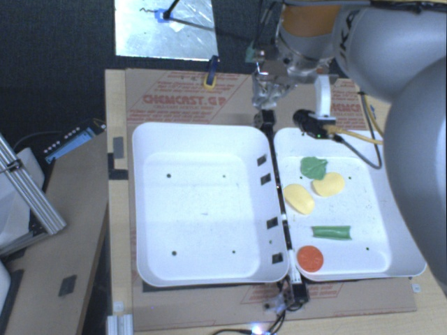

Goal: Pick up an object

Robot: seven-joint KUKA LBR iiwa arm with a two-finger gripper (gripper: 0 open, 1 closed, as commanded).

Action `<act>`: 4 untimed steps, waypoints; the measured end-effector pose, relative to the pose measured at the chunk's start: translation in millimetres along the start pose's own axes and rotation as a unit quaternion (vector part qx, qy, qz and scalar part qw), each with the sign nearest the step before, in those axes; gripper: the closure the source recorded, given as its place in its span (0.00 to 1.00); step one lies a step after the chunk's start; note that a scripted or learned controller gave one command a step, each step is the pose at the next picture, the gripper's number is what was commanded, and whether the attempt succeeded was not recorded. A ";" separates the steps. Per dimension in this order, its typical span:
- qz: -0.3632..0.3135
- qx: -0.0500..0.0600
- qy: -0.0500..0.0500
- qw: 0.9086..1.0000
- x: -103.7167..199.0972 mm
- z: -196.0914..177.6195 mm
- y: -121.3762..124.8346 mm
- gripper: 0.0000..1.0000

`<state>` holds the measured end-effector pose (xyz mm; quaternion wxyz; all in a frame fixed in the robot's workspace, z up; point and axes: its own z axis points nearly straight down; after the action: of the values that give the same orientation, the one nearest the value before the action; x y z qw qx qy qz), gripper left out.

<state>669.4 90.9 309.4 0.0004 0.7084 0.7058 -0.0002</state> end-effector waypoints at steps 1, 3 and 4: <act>-0.007 -0.002 0.002 1.000 95.3 -14.4 -1.6 1.00; 0.000 -0.001 0.000 1.000 53.9 -37.3 -0.6 1.00; 0.001 -0.001 -0.001 1.000 -22.8 -33.2 -0.4 1.00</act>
<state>669.0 68.1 342.6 0.0013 0.7092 0.7050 -0.0003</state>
